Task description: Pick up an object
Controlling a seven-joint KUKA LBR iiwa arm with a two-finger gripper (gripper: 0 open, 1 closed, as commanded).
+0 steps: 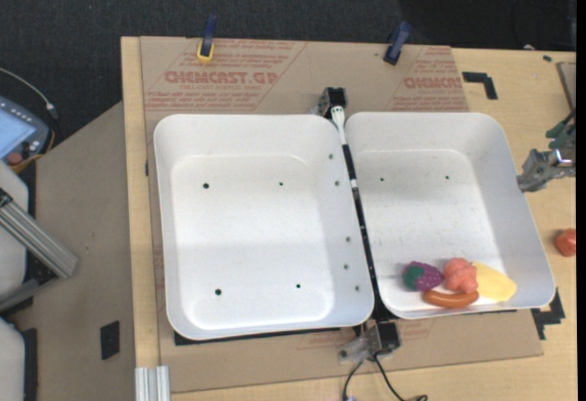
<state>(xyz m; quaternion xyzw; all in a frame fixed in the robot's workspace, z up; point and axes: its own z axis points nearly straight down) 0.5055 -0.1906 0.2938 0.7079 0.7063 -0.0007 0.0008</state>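
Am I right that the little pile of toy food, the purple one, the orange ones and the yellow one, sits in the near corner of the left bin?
Not quite. The camera view shows the toy food in the near corner of the right bin, not the left bin. The rest holds: a purple piece, orange pieces and a yellow piece huddle together there.

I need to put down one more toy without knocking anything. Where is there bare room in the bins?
The left bin offers bare floor from wall to wall. In the right bin, the back and middle are free. Its near corner is crowded: purple toy, orange-pink toy, yellow toy and sausage-shaped toy cluster together.
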